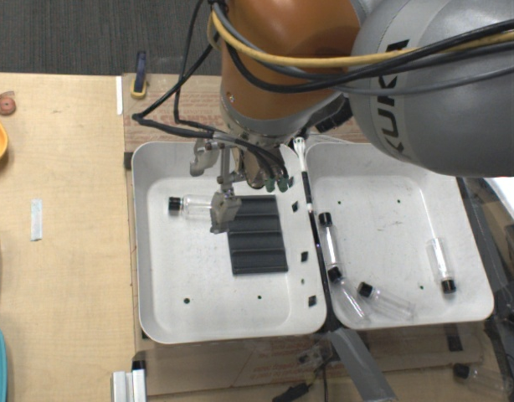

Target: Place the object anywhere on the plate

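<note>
Gripper (226, 210) is down in the left bin (156, 308), upper-middle area, just off the top-left corner of the black ribbed plate (258, 234). One grey finger (223, 212) is visible, and can't tell whether the fingers are spread or closed, nothing visibly clamped.

Task object looks like the clear vial (187, 206) with the black cap: lying flat on the bin floor near the left bin's upper-left part, immediately to the left of the gripper, right end touching or nearly touching the finger. Off the plate, beside its top-left corner.

Vial long axis runs roughly parallel to the bin's top edge, cap end pointing toward the left wall, clear end toward the gripper.

Right bin (458, 308) has several similar vials (328, 245) along its left wall and bottom edge.
</note>
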